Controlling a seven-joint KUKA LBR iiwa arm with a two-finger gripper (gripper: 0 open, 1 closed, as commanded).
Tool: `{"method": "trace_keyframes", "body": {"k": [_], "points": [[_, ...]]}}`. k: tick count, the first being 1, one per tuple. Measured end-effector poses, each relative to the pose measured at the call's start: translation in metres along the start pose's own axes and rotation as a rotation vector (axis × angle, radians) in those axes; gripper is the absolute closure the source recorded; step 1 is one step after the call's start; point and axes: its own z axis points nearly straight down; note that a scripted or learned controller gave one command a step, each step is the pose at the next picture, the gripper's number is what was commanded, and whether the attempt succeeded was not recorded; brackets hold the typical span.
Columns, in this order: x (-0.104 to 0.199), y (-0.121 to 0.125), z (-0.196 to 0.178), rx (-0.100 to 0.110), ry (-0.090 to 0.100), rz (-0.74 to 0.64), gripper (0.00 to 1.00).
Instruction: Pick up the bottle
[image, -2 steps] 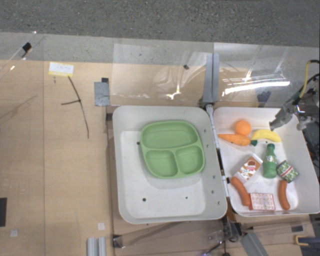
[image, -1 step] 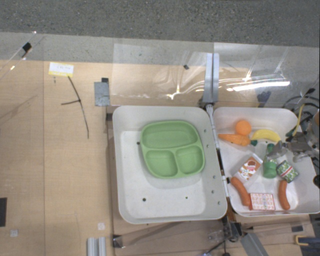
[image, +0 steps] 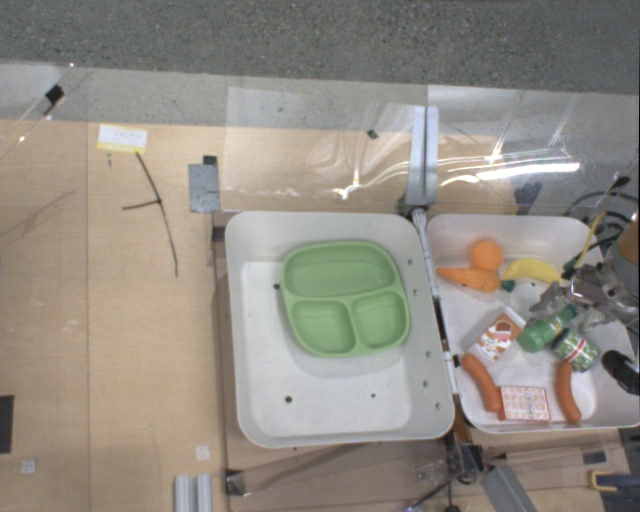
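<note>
The tabletop (image: 110, 330) carries two white bins side by side. The left bin (image: 330, 410) holds a green divided plate (image: 345, 298) near its far edge. The right bin (image: 455, 400) holds the toys: an orange ball (image: 487, 254) and a carrot (image: 468, 279) toward its far left corner, a banana (image: 533, 269) beside them, a small carton (image: 496, 338) in the middle, two sausages (image: 482, 385) and a flat printed card (image: 525, 403) along its near edge.

The bottle (image: 547, 331), green with a patterned label, lies tilted in the middle of the right bin toward its right edge, next to a small round can (image: 577, 350). The hand (image: 578, 297) sits just above and against the bottle, so the step in hand looks like the reach or the closing for the grasp. Whether its fingers are apart or together I cannot tell; the metal parts blur into one another there, and nothing shows the bottle clearly between them.

The next move probably calls for a firm close across the bottle's body, clear of the can, then a straight lift.

The arm (image: 625, 250) is cut off at the frame's right edge, and the bottle's cap end is hard to make out.
</note>
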Motion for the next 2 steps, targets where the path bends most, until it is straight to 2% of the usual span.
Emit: {"method": "trace_keyframes", "body": {"k": [1,2], "points": [[-0.002,0.002,-0.013,-0.007,-0.005,0.001,1.0],[0.082,0.029,-0.069,-0.005,-0.009,-0.178,1.0]]}}
